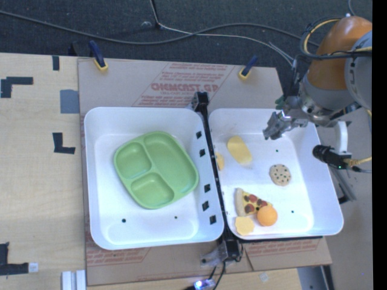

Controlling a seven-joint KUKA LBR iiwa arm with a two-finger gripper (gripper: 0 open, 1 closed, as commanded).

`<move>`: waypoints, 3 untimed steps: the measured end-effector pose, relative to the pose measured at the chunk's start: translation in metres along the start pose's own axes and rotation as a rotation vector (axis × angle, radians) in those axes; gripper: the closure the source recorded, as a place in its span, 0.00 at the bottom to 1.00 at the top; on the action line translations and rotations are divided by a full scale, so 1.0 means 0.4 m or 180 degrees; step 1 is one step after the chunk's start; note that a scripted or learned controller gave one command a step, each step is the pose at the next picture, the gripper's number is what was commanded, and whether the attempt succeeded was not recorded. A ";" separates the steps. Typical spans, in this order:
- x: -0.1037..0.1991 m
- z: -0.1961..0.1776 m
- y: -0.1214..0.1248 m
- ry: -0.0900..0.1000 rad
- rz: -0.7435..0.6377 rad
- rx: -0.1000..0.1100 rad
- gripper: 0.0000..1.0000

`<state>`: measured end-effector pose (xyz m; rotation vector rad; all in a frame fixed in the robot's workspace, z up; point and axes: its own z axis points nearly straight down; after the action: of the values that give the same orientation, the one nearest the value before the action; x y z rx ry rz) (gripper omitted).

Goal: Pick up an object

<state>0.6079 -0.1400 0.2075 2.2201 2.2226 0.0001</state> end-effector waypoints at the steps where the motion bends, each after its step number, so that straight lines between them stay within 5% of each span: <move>1: 0.149 0.014 -0.020 0.0003 -0.0014 0.0008 1.00; 3: 0.420 0.028 -0.052 0.0004 -0.0016 0.0011 1.00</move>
<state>0.5868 0.0281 0.1962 2.2169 2.2305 -0.0025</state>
